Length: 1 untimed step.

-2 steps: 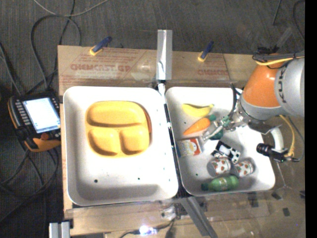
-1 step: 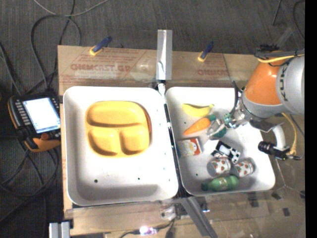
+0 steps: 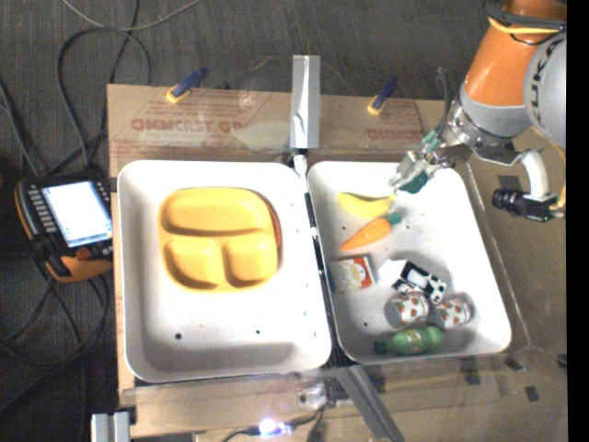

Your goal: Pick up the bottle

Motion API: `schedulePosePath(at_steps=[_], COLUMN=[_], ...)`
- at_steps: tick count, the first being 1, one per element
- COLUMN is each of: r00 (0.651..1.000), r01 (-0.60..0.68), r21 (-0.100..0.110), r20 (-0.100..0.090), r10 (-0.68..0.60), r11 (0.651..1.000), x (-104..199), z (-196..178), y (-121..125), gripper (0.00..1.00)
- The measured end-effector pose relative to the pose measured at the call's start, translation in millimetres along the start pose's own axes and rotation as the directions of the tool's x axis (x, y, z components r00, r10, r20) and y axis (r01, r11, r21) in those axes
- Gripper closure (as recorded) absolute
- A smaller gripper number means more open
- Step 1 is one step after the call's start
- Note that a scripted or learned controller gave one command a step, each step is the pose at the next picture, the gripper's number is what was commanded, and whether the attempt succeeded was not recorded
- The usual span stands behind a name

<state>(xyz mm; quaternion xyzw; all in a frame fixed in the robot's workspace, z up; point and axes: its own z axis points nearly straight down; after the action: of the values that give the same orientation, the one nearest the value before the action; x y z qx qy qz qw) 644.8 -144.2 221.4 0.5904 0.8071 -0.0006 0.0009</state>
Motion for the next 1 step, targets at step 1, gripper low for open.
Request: schedulePosePath(at_steps=[1], r00=[0.988], r01=[0.155], r21=[0.002], r20=[-0.003], r10=[-0.155], r11=[0.988], x=[57.9], z=[38.4], y=[-4.8], gripper=[1.00])
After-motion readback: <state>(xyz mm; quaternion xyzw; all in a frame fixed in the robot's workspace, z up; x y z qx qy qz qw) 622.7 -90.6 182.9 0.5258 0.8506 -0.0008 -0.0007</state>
